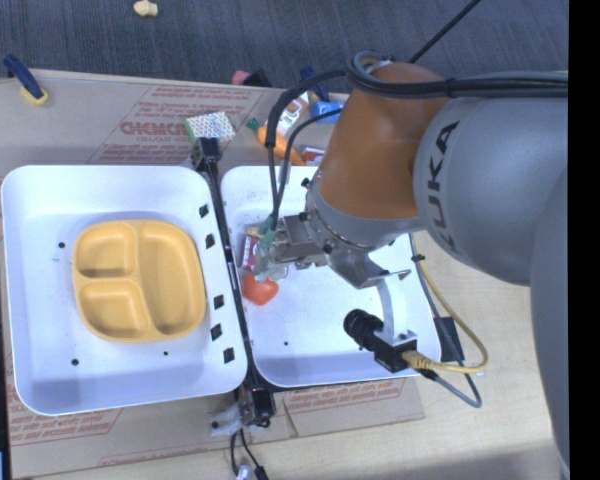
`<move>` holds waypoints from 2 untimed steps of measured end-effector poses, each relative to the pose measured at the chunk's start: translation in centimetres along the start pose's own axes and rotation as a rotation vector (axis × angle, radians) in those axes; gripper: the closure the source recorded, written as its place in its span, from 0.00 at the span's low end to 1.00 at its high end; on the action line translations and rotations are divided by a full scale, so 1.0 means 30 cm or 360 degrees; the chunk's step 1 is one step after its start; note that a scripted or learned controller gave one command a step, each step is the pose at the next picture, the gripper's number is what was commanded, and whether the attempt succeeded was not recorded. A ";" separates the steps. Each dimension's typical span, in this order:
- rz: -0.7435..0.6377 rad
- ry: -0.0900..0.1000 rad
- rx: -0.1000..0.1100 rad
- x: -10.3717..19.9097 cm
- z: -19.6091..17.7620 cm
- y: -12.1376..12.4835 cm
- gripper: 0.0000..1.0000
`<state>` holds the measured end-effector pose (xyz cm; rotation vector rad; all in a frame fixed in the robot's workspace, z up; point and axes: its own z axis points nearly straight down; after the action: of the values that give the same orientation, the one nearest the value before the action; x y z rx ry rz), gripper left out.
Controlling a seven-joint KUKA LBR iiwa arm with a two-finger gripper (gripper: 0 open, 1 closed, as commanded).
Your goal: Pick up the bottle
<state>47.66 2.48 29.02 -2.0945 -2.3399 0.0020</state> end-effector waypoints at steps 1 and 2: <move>-0.0346 0.0002 0.0005 0.030 0.276 0.001 1.00; -0.0364 0.0000 -0.0002 0.010 -0.071 0.002 1.00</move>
<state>47.68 2.79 31.14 -1.8145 -2.5642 0.0008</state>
